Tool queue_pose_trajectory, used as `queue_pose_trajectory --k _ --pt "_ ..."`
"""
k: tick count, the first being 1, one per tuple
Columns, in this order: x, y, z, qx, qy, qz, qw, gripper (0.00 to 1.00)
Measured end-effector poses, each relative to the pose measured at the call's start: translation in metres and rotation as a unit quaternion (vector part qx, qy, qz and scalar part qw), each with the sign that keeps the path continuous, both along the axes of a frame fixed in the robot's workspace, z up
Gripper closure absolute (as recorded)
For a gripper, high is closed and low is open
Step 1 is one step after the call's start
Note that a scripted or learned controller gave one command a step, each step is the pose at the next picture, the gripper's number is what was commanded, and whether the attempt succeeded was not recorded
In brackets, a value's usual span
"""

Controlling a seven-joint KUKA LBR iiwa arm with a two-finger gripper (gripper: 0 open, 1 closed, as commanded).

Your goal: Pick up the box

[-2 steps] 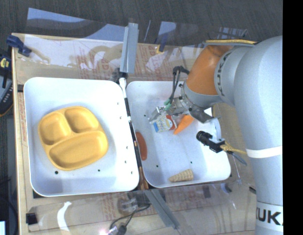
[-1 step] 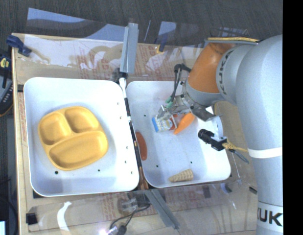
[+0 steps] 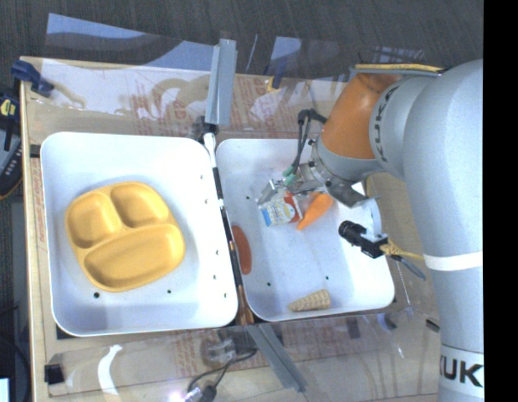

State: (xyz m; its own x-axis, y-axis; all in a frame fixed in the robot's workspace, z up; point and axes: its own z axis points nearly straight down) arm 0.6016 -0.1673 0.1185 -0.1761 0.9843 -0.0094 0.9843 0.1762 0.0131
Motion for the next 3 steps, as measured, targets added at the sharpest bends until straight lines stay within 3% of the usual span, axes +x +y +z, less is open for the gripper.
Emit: queue_pose_trajectory --k 1,2,3 --pt "-0.006 0.001 -0.022 0.0019 0.004 0.011 0.9999 0.0" --pt "-0.005 0.001 -0.01 0.0012 0.002 0.013 0.9999 1.0" --pt "-0.005 0.001 -0.01 0.0011 0.002 0.013 0.9999 0.0"
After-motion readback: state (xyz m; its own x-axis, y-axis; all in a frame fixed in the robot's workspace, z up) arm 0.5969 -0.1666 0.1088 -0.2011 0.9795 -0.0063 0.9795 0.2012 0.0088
